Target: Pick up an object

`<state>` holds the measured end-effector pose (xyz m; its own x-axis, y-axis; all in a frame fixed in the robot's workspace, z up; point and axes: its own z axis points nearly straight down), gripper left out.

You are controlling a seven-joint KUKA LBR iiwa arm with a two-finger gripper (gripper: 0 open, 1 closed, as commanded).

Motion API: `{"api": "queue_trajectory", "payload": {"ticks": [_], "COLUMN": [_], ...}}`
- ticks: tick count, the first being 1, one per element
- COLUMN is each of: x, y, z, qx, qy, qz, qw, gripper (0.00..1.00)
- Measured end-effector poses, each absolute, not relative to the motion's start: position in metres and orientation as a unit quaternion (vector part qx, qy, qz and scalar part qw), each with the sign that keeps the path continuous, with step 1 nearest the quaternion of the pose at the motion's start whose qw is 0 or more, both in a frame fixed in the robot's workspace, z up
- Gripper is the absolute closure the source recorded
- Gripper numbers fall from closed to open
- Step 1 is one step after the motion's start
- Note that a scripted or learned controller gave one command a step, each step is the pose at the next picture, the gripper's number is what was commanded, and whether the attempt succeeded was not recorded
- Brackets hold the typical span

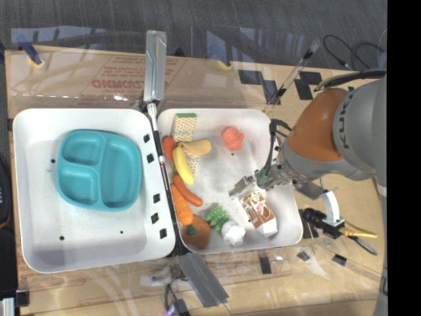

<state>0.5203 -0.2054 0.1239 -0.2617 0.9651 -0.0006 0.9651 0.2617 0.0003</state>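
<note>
My claw (pixel 248 184) is low in the right bin (pixel 217 118), just above the small carton (pixel 260 212). I can't tell its state. Nothing looks lifted yet, I think.

Tray (pixel 99 170) in left bin (pixel 39 242). Right bin (pixel 217 120): banana (pixel 185 168), carrot (pixel 183 206) along left wall, carton (pixel 259 213) at right, hand (pixel 253 183) just above carton.

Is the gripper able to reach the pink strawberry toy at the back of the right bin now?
Probably yes. The strawberry toy lies alone on bare bin floor, and the gripper hangs nearby above the small carton with nothing between.
</note>
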Motion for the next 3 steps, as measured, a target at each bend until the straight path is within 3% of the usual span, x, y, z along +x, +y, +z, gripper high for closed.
{"api": "queue_trajectory", "payload": {"ticks": [1,2,3], "x": [0.496,0.496,0.533], "y": [-0.210,-0.209,-0.123], "z": [0.096,0.104,0.221], "qx": [0.662,0.661,0.698], "qy": [0.749,0.751,0.716], "qz": [0.0015,0.0010,0.0008], "qw": [0.004,0.002,-0.001], "gripper": [0.00,1.00,1.00]}}
